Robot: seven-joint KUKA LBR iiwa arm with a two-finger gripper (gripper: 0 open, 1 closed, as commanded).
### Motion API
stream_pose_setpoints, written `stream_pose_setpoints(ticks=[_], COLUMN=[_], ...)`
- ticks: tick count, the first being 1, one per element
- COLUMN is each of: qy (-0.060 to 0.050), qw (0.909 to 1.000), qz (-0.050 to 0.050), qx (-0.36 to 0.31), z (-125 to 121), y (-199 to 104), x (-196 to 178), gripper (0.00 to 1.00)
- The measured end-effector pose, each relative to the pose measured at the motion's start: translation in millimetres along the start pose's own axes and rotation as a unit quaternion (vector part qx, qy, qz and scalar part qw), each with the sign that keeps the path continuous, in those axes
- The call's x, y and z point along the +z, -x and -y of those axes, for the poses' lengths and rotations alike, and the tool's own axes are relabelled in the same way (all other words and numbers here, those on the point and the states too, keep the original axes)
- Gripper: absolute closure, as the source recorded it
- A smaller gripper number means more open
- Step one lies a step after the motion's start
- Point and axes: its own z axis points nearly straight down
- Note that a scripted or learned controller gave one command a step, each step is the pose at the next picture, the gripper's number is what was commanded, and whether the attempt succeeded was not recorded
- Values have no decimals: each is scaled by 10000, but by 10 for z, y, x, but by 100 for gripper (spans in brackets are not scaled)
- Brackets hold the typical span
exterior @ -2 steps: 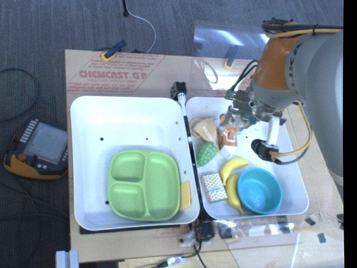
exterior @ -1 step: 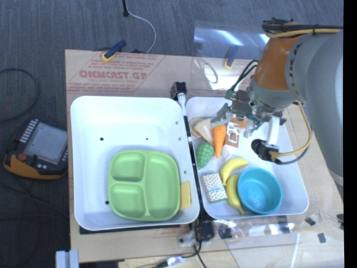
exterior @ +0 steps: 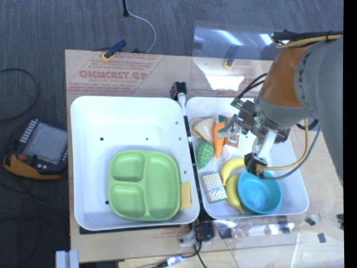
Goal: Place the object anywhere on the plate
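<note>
Reaching over the right bin, the gripper sits above an orange carrot standing near-to-far; whether it grips cannot be told. The green plate lies in the left bin.

Dark grey carpet surrounds a brown printed board. A black cable trails at far centre; a handheld control pendant lies left.

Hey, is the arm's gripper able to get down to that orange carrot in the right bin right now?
Probably yes. The gripper hangs right beside the carrot, nothing lies on top of it, though other toys crowd it.
</note>
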Motion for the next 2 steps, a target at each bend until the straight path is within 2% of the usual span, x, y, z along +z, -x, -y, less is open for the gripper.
stream_pose_setpoints(ticks=[1,2], qy=[-12,-18], qw=[9590,9595], qz=[11,21], qx=[2835,2819], z=[574,571], y=[-90,-96], x=[296,209], gripper=[0,100])
